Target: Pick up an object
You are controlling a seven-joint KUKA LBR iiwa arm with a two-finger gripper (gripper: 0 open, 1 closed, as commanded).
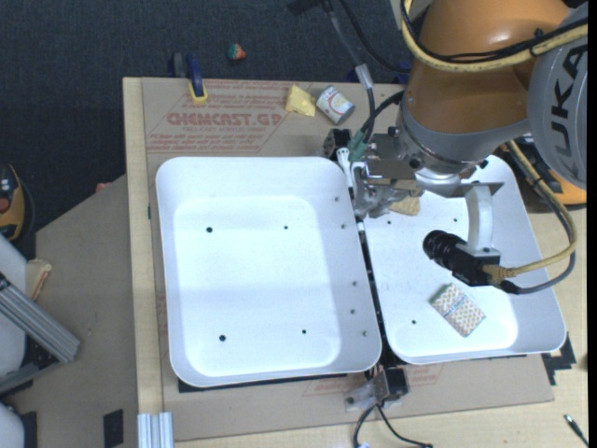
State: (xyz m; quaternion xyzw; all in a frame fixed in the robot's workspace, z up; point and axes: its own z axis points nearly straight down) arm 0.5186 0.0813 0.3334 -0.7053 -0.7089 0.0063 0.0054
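My gripper (371,194) hangs low over the back left corner of the right bin (532,329), close to the wall between the two bins. A tan object (407,207) lies in the bin right beside it, partly hidden under the wrist. Whether they touch I cannot tell. A small patterned box (459,308) lies flat near the front of the right bin, apart from the gripper. A black cylinder (457,256) on a white bracket hangs from the wrist, above the bin floor.
The left bin (168,185) lies beside the right one. Behind the bins, on the cardboard, sit a yellow scrap (300,101), a small white box (334,105) and a blue and yellow clamp (195,80). Cables run by the arm.
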